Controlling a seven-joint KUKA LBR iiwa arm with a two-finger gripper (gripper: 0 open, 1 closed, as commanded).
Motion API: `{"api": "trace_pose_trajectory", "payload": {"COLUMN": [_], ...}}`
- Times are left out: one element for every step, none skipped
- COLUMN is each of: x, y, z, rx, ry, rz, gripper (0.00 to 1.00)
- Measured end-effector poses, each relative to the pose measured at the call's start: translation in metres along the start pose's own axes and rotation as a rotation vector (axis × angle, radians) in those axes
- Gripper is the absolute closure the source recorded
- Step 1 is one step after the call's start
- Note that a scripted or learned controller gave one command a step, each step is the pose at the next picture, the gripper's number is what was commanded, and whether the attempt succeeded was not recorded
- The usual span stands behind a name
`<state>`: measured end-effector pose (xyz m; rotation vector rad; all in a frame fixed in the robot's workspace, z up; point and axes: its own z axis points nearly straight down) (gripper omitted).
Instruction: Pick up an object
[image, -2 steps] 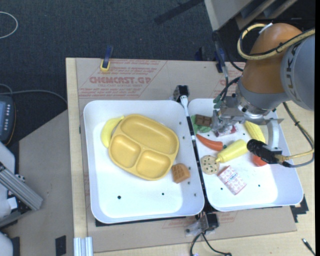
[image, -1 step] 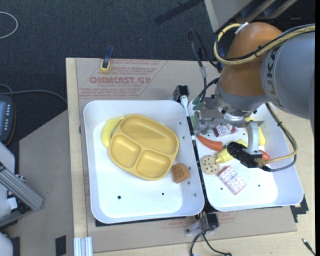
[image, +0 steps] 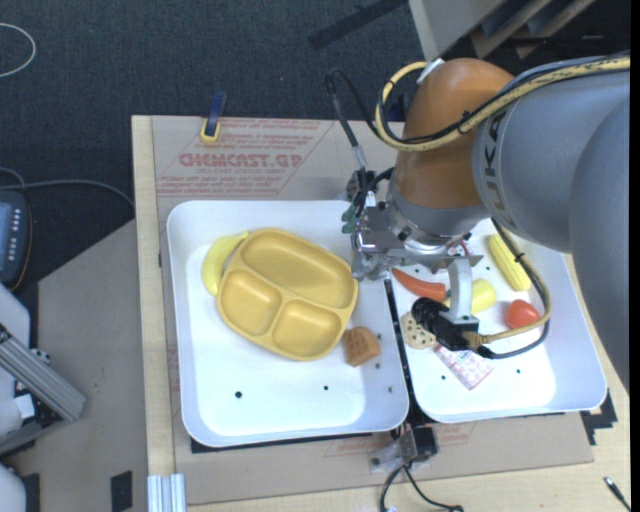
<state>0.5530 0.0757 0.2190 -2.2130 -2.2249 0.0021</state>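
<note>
Beside the yellow three-compartment plastic plate (image: 285, 295), my tool (image: 398, 258) hangs; open or closed, I can't tell.

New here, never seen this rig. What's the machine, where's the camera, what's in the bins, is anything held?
One camera, fixed above the bench, looks down at a slant. The big grey arm with the orange band is the robot, and it reaches in from the right. Its gripper hangs over the wall between two shallow white bins. The left bin holds a yellow divided tray and a brown chunk. The right bin holds small items: a yellow corn cob, a red ball, an orange-red piece and a pink packet. The wrist hides the gripper's tip, so I can't tell whether anything is held.
</note>
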Motion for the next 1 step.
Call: {"api": "trace_pose_trajectory", "payload": {"x": [-0.004], "y": [-0.0153], "z": [-0.0139], "rx": [-0.001], "ry": [0.0], "rz": [0.006], "gripper": [1.0]}}
